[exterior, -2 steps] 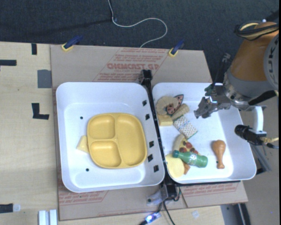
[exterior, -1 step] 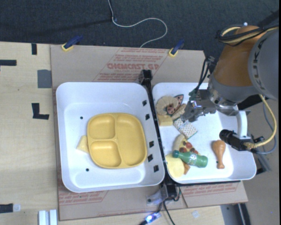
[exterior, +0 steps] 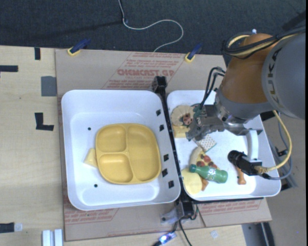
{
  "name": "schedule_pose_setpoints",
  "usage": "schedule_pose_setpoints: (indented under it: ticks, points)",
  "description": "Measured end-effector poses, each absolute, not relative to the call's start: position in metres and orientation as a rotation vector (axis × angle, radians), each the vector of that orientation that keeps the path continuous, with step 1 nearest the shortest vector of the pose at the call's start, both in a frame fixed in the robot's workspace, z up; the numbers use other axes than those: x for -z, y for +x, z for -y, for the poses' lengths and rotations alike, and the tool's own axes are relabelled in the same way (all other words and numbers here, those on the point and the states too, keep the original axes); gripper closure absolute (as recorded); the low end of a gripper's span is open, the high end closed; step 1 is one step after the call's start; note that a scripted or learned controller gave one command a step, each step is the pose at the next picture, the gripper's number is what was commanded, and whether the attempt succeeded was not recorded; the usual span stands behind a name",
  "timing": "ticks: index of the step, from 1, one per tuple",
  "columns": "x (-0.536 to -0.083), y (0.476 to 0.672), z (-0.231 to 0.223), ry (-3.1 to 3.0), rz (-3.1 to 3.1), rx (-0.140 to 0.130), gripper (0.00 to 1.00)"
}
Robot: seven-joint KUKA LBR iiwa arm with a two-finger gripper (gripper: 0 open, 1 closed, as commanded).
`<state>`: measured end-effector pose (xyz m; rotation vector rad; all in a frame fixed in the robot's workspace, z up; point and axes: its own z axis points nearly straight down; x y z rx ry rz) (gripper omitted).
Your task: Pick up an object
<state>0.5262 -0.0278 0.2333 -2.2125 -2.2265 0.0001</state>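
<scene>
gripper (exterior: 199, 128) is hanging over right bin (exterior: 264, 188) at center-right of frame, near green bottle (exterior: 211, 173); opening w/ cannot tell.

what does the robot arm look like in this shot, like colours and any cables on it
The arm is bulky and rounded, with a grey shell and a broad orange band above the wrist. Part of some dark lettering shows on the grey casing. Black and yellow cables loop around it. The gripper is a dark grey metal assembly with a small green part near its top.

Red "CHICKCRAFT"-like print, upside down, on cardboard sheet (exterior: 138, 70); partial "KU" on arm (exterior: 277, 81)
</scene>
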Motion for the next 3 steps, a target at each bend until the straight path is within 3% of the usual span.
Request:
schedule_pose_setpoints:
  ticks: [2, 3]
  points:
    - [-0.214, 0.522, 0.016, -2.219, 2.221, -0.005, 1.0]
    - [-0.233, 0.514, 0.017, -2.219, 2.222, -0.001, 1.0]
